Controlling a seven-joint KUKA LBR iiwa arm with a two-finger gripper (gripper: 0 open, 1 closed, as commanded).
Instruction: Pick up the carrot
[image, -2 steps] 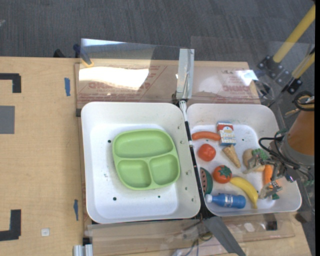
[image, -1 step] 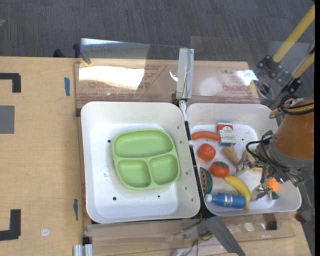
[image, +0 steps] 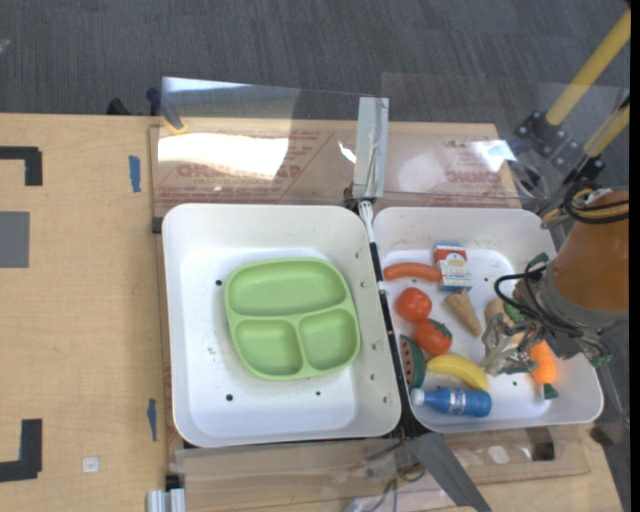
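The carrot (image: 543, 364) is seen in the right bin (image: 585, 405), near its right wall, just beside the gripper (image: 508, 348). Whether the gripper is spread or pressed together cannot be told (cables blur it). A banana (image: 458, 371) is laid nearby.

Tan wood-toned counter (image: 70, 300) spans view, seen from above at slant. Black L-shaped marks and grey square near left edge; short blue tape strips beside bins. Two shallow white bins sit directly on counter, side by side, rims touching at centre. Left bin (image: 190, 300) larger in view. Right bin (image: 580, 405) against its right side. Clear plastic sheets (image: 240, 150) stand behind both bins, catching bright glare, metal bracket (image: 370, 145) between them.
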